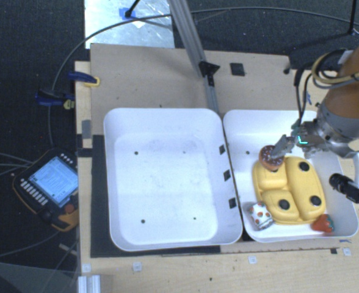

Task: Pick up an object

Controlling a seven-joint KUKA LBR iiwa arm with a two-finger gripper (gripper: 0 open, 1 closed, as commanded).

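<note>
Camera view: in the right bin (240, 133), a red piece (323, 224) lies at five o'clock and a small spotted white object (259, 215) at seven, flanking a yellow moulded block (292, 191). Farther back (toward eleven o'clock of that block) the claw (276, 153) sits over a round brownish object (268, 156); I cannot tell its state.

Robotics lab: teach pendant (50, 187), loose cables (63, 60), clamped bench (167, 78).
</note>
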